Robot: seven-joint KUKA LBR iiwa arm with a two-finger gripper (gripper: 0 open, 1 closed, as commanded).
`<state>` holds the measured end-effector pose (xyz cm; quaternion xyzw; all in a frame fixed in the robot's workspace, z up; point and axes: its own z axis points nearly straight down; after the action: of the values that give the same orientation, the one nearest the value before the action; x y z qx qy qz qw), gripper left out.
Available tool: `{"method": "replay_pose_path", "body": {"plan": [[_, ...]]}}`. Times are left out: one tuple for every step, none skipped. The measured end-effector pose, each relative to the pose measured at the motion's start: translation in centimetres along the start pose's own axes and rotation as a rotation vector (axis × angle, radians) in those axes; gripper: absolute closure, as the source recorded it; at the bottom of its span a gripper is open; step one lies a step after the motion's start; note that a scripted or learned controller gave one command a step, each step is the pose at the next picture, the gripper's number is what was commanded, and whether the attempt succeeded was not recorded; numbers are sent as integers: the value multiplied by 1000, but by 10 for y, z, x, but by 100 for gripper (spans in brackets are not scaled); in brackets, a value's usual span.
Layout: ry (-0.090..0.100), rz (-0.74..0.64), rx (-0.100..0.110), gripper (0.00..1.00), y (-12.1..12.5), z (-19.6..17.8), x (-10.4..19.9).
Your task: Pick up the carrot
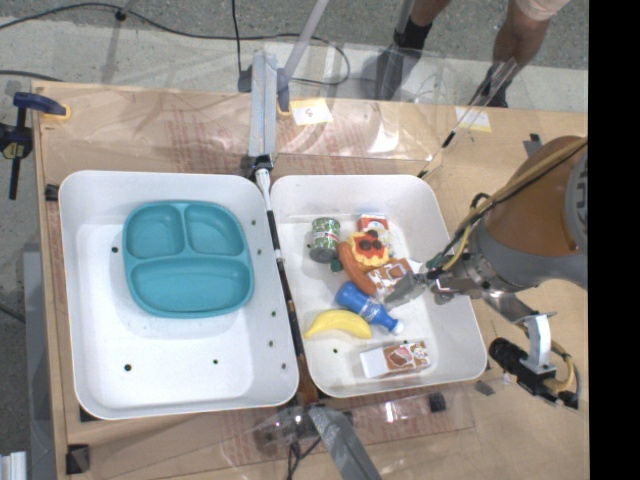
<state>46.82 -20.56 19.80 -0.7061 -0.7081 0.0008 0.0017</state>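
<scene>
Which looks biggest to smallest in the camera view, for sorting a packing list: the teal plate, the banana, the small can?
1. Teal plate, by far the largest.
2. Banana.
3. Small can, a little smaller than the banana.

Looks like a robotics lab or test cell, not a home. Set up on a bare plywood surface point(150, 138) with two white bins point(90, 298) fixed side by side, holding a teal divided plate point(187, 258) and toy groceries. Just above the bins, a clear plastic guard sheet point(380, 118) and a metal post point(262, 108). Left of the bins, a blue clamp point(22, 118) gripping the surface edge. Beyond the surface, black cables point(100, 13) trailing over grey carpet, tripod legs point(320, 13), and a standing person's legs point(425, 8).
</scene>
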Motion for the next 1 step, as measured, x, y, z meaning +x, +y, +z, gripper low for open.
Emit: {"method": "replay_pose_path", "body": {"plan": [[-3, -264, -4, 0, 64, 97, 39]]}}
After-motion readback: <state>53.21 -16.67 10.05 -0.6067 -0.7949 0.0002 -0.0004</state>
